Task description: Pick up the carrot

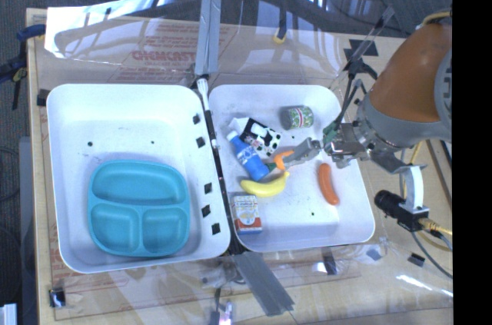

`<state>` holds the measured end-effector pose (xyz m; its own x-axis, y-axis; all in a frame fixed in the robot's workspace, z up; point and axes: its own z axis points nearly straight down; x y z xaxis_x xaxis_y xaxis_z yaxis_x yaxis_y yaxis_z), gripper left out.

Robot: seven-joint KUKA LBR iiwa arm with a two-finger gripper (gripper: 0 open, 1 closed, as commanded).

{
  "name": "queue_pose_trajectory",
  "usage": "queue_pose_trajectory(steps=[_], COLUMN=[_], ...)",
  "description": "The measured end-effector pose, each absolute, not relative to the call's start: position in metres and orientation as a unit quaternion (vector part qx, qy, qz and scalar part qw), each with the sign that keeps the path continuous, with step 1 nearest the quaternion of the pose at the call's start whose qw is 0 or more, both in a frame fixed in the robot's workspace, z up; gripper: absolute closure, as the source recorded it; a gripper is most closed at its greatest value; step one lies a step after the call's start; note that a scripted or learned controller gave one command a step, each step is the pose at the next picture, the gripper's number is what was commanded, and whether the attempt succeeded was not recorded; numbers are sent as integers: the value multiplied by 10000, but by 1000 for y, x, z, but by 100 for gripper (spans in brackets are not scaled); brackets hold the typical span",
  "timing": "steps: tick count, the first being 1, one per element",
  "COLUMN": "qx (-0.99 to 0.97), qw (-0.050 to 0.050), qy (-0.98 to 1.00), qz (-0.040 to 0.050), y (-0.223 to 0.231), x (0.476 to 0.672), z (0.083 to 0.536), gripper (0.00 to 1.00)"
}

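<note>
The gripper (296,154) sits low at the right bin's (354,217) centre; jaw state cannot be told. The carrot (328,184) lies unlifted nearby. Grasp remains.

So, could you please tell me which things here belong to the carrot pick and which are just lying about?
Job: carrot; tool.

Lying about: banana; sausage; can; blue bottle; small carton; cow toy; blue tray.
</note>
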<state>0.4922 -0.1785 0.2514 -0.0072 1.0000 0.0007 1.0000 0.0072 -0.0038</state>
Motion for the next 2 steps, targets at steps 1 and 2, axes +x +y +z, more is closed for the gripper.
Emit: queue_pose_trajectory(steps=[1,2], qx=[-7168,-6843], qw=[16,18], qy=[-6972,-7292], qz=[18,13], y=[-200,-206], x=[566,555], z=[204,91], gripper=[0,0])
